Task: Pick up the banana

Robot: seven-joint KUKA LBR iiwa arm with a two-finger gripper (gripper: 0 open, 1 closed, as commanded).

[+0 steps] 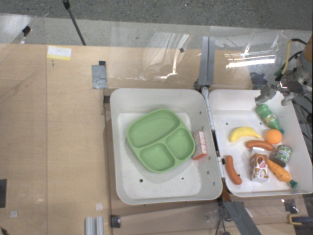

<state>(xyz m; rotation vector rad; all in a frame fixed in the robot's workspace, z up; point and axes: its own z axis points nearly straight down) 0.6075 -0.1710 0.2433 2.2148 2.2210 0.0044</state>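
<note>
The job stands at its approach step: the pincer [274,93] hangs over the far right part of the right bin [217,131], and nothing lies between its fingers. They stand spread apart, so it is released and carrying nothing. The next move, as I judge it, calls for travel toward the near left, a turn to span the narrow width of the fruit, and then a descent.

Largest first: the left bin [122,180] is well to the pincer's left and holds a green plate [159,141]. In the right bin a green bottle [269,115] lies just below the pincer, nearly touching it. The banana [244,133] lies further on, nearer the camera and to the pincer's left, flat on the bin floor with clear space on its left side. A sausage [259,144] sits just beside it, an orange [274,136] close by.
</note>
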